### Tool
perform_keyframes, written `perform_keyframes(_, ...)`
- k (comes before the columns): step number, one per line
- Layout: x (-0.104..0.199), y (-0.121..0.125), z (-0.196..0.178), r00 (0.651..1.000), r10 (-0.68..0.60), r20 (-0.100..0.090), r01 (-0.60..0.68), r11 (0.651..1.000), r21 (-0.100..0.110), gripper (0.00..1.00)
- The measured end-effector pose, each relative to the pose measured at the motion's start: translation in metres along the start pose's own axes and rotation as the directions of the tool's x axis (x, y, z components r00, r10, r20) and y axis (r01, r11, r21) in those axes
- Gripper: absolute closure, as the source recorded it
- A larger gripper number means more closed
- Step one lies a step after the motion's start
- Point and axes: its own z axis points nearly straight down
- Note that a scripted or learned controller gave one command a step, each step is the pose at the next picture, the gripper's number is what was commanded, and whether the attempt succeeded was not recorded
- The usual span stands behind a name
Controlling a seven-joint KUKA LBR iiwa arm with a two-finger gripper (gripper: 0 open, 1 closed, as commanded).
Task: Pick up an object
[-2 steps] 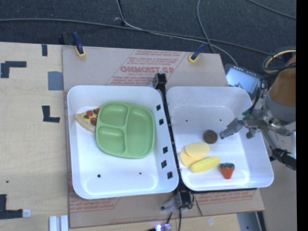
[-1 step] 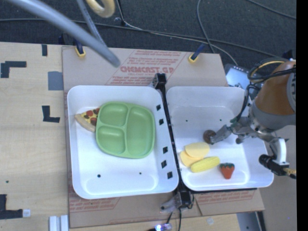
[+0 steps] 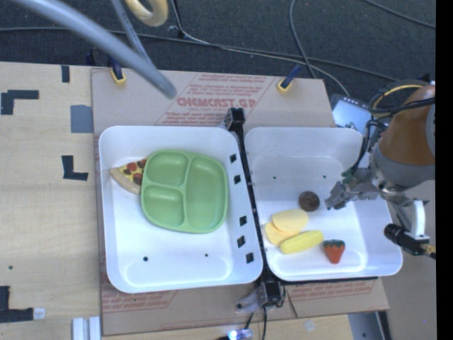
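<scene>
The right bin (image 3: 283, 147) holds a small brown round object (image 3: 308, 201), two pale yellow slices (image 3: 284, 224), a yellow banana-like piece (image 3: 301, 242) and a red strawberry (image 3: 334, 250). My gripper (image 3: 335, 200) is low inside this bin near its right side, just right of the brown object and apart from it. Nothing shows between its tips. The arm with its orange band (image 3: 410, 129) comes in over the bin's right wall.
The left bin (image 3: 170, 271) holds a green divided plate (image 3: 185, 190) with a pizza slice (image 3: 129, 176) tucked at its left edge. A black divider (image 3: 244, 190) separates the bins. Cables run behind the bench, and a grey pole crosses the top left.
</scene>
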Motion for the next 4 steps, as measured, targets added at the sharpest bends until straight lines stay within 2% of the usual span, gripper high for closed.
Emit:
perform_keyframes(2, 0.005, 0.005, -0.115, 1.000, 0.000, 0.002, 0.000, 1.000, -0.006, 1.00)
perform_keyframes(3, 0.056, 0.006, -0.099, 1.000, -0.004, -0.001, 0.004, 1.000, 0.000, 1.00)
perform_keyframes(4, 0.107, 0.013, -0.105, 1.000, -0.005, -0.001, 0.005, 1.000, -0.001, 1.00)
